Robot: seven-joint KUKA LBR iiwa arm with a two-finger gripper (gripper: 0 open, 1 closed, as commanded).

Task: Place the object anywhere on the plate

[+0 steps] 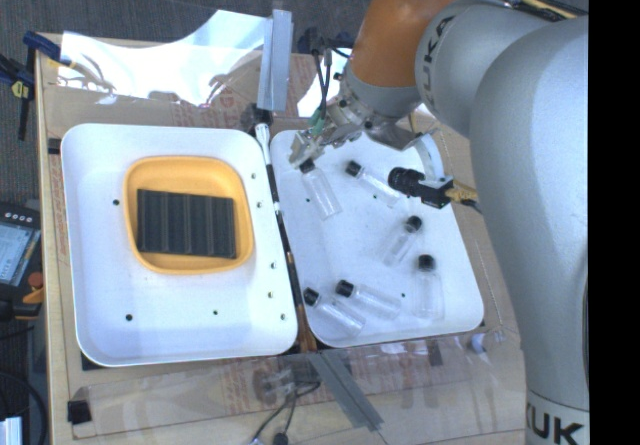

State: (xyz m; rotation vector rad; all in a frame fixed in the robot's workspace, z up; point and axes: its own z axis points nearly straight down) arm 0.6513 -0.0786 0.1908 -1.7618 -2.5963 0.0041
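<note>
While the tool (305, 155) hangs over the right bin's (460, 305) far-left corner, right above a clear black-capped vial (318, 189), I cannot tell its state. Grip that vial mid-body, lift clear of the divider, then carry it to the yellow plate (188, 216) in the left bin (90, 263).

- Left bin (90, 303): yellow plate (185, 173) with dark ribbed insert.
- Right bin (465, 308): several clear vials (355, 295) with black caps, scattered.
- Gripper (308, 155) low over right bin's far-left corner.

Bulky grey arm (520, 133) with orange band (395, 28), black KUKA lettering, yellow-black cable along top.
</note>
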